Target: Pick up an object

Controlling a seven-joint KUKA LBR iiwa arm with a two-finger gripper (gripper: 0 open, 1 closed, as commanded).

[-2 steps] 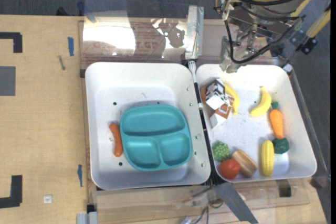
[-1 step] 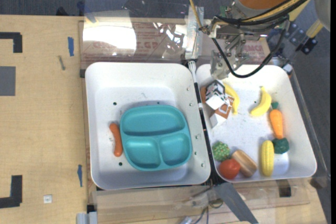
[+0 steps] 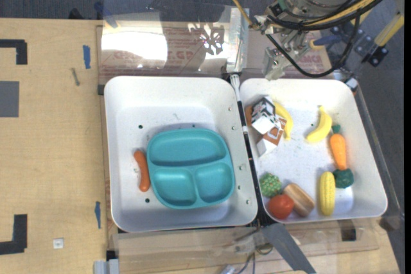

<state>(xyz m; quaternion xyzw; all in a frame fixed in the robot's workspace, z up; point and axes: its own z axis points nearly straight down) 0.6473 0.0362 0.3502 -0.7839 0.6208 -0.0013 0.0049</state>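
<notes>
The toy foods, a banana (image 3: 319,126), carrot (image 3: 338,149), corn cob (image 3: 327,192), tomato (image 3: 280,205) and small carton (image 3: 266,125), lay untouched in the right bin (image 3: 369,157); the left bin (image 3: 122,112) held a teal tray (image 3: 190,167) beside a sausage (image 3: 142,171); the tool (image 3: 277,64) hung above the right bin's far rim, carrying nothing; open or closed, I could not tell; judging by this, the whole pick remained.

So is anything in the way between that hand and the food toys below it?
Nothing visible blocks it. The hand hangs above the right bin's far edge, and the banana and carrot lie uncovered on the bin floor.
</notes>
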